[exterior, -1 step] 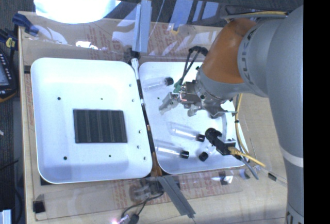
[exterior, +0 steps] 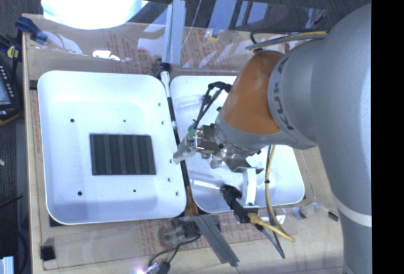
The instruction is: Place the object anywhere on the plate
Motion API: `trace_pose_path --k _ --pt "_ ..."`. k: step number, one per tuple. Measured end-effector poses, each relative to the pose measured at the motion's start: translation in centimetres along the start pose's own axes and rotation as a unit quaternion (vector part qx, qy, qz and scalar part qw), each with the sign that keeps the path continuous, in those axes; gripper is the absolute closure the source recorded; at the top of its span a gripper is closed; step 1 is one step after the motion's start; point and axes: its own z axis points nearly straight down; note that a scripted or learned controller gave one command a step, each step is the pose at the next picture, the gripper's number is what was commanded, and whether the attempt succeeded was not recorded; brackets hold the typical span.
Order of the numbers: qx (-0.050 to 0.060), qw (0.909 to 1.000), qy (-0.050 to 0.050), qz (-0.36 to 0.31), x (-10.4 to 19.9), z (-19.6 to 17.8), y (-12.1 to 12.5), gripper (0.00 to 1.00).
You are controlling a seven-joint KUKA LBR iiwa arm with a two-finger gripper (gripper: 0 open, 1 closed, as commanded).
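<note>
Arm bent low over the right bin, gripper at the divide between the bins.

The grey arm (exterior: 331, 102) reaches in from the right and curves down over the right bin (exterior: 289, 185), covering much of its floor; the orange band (exterior: 249, 96) sits above the wrist, which points toward the left. The gripper (exterior: 187, 149) hangs at the right bin's left wall, just beside the seam where it meets the left bin (exterior: 63, 99). Whether the gripper is clenched or released cannot be told from this angle, nor whether it grasps anything. The plate (exterior: 123, 154), dark, ridged and rectangular, lies flat in the middle of the left bin, apart from the gripper.
</note>
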Motion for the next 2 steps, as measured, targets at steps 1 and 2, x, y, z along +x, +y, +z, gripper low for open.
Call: trace_pose_path --k 1,2 --pt "-0.001 0.9847 0.001 0.174 10.5 0.0 -1.9 1.0" --pt "-0.002 0.9997 0.0 0.024 19.9 0.6 -4.0 1.0"
